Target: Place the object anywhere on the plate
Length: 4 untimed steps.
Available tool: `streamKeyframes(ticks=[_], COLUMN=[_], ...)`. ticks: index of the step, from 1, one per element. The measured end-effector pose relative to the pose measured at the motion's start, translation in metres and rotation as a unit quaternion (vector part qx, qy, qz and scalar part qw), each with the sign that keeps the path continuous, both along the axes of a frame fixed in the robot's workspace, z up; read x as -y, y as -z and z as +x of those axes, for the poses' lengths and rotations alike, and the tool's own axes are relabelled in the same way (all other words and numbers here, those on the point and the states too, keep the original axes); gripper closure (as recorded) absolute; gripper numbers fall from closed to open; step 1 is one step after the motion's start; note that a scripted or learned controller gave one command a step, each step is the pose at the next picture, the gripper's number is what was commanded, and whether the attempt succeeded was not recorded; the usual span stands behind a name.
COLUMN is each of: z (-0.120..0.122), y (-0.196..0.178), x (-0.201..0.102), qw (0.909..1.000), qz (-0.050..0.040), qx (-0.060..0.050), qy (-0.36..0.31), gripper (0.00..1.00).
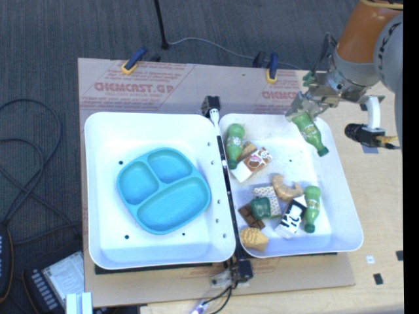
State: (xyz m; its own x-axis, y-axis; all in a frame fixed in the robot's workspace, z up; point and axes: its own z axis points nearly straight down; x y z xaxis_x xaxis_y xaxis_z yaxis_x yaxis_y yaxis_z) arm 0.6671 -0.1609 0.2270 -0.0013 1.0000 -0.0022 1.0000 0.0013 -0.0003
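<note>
A blue plate [163, 205] with three compartments lies in the left white bin [105, 175], nothing on it. My gripper [306, 110] hangs over the far right corner of the right bin [340, 201]. It is shut on the upper end of a green bottle [312, 133]. The bottle dangles tilted, its lower end pointing down and to the right, above the bin's far rim. Gripper and bottle are well to the right of the plate.
The right bin holds several toy foods: a green bottle [234, 140] near the divider, a snack box [253, 163], a croissant [286, 188], another green bottle [311, 209], a black-and-white carton [291, 218], a brown block [251, 216] and a bread piece [254, 239].
</note>
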Motion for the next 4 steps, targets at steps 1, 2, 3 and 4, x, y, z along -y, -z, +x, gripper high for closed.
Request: streamKeyframes(ticks=[1, 2, 3, 4], z=[-0.111, -0.039, -0.106, -0.114], y=[-0.032, 0.028, -0.045, -0.049], x=[-0.051, -0.118, -0.188, -0.252], qw=[1.0, 1.0, 1.0, 1.0], qz=[0.0009, 0.001, 0.0011, 0.001], qx=[0.0, -0.001, 0.0, 0.0], qy=[0.001, 0.0, 0.0, 0.0], gripper=[1.0, 1.0, 1.0, 1.0])
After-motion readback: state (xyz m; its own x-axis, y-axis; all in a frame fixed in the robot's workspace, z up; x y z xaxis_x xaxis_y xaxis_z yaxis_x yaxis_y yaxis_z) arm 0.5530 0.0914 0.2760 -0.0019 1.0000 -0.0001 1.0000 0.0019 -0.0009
